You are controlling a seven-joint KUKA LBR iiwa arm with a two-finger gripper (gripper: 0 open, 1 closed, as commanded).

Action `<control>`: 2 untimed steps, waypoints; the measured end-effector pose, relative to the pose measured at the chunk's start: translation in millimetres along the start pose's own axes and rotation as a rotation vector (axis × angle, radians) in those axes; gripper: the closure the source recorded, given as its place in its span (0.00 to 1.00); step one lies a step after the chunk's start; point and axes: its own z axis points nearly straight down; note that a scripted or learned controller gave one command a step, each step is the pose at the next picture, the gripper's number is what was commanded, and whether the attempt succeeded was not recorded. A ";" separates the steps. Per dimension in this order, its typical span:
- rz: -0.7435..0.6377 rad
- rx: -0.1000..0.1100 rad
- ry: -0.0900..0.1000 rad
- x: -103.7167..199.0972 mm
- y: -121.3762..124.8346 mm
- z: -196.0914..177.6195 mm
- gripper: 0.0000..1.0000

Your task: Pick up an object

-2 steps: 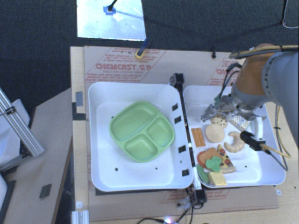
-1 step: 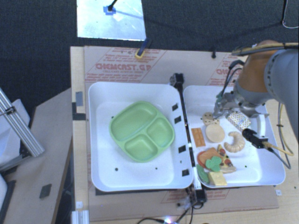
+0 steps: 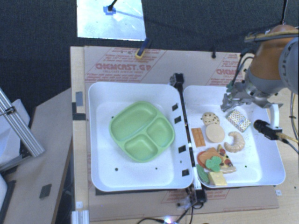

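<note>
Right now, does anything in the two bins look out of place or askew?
Mostly no. The green divided plate lies skewed in the left bin. In the right bin, the toy foods crowd the left half, some overlapping near the front corner.

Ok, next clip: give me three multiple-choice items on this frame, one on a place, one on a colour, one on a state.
1. Where does the divided plate lie?
A. left bin
B. right bin
C. bench

2. What colour is that plate?
A. white
B. green
C. orange

3. Where is the pincer?
A. above the left bin
B. low over the right bin, by the silver packet
C. off the bench

Key: 1 A, it sits inside the left bin; 2 B, pale green; 3 B, it hangs beside the packet, near the cookie.
</note>
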 end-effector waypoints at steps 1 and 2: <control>-0.004 0.000 0.000 -0.4 2.5 -54.7 1.00; -0.007 0.007 0.003 46.2 -31.4 -65.8 1.00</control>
